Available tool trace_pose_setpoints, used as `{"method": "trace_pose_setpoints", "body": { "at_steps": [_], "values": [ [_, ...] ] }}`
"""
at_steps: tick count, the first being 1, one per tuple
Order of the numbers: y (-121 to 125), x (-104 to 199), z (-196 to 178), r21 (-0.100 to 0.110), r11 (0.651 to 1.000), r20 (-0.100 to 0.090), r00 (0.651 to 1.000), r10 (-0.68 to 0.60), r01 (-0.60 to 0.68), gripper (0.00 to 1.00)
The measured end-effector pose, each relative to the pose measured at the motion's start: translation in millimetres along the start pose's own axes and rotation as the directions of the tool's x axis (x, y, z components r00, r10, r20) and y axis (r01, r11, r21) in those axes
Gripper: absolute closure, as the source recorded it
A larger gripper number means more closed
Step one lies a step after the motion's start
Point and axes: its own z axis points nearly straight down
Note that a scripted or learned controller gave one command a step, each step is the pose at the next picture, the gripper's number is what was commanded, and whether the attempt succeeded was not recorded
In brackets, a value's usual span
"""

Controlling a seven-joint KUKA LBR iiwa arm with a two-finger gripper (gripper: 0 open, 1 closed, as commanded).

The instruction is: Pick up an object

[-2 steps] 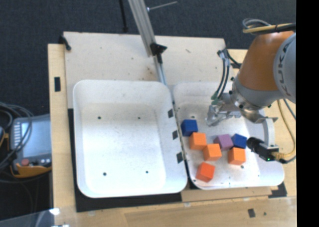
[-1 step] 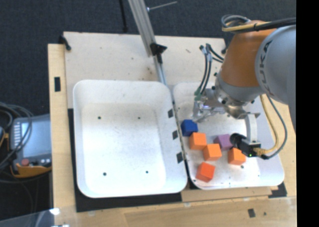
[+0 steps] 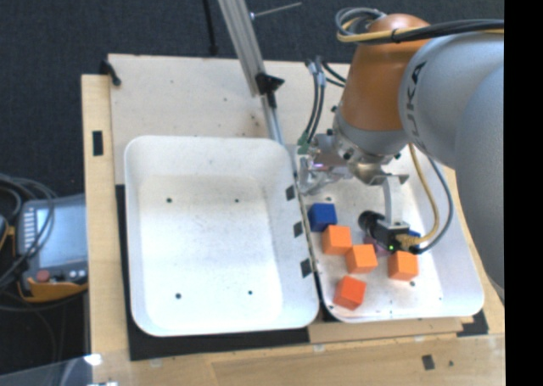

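**Robot arm hangs over bin of coloured blocks**

A grey KUKA arm [image 3: 450, 79] with an orange band above its wrist reaches in from the right over the right-hand shallow white plastic bin [image 3: 454, 295], one of two set side by side on a pale wooden desk [image 3: 170, 96]. Its jaws [image 3: 318, 165] sit at the bin's far left corner, close to the wall shared with the left-hand shallow white plastic bin [image 3: 212, 236]; how far apart they stand cannot be told from this angle, and no object shows between them. Just in front of them lies a small blue cube [image 3: 321, 216]. Four small orange cubes are scattered nearby: one [image 3: 338, 239] touching the blue cube's near side, another [image 3: 362, 258] beside it, a third [image 3: 403, 265] further right, and a fourth [image 3: 349, 292] nearest the front rim. A black fitting [image 3: 377, 227] with cables hangs among the blocks.
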Motion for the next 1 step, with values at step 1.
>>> {"method": "trace_pose_setpoints", "body": {
  "at_steps": [1],
  "values": [
    [15.3, 46.4, 10.3, 0.0, 1.0, 0.002, 1.0, 0.001, -0.001, 1.0]
  ]
}}
